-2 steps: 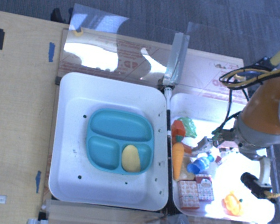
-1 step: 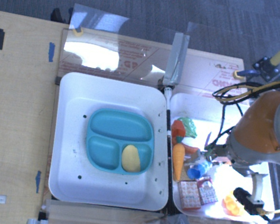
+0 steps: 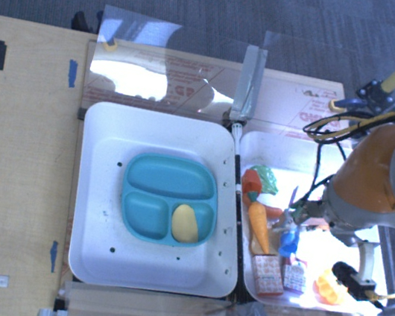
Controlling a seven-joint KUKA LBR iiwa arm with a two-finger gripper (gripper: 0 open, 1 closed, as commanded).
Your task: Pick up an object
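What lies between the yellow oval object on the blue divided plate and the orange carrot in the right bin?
In the camera view, between the yellow oval object and the orange carrot: the blue divided plate rim, bare white bin floor, and both bins' adjoining walls.

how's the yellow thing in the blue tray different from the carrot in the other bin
The yellow thing is a pale, rounded oval; the carrot is orange, long and tapered. The yellow thing lies alone in a lower compartment of the blue tray in the left bin; the carrot lies in the right bin, crowded among other items close to the end effector. Both look like toy food and lie flat.
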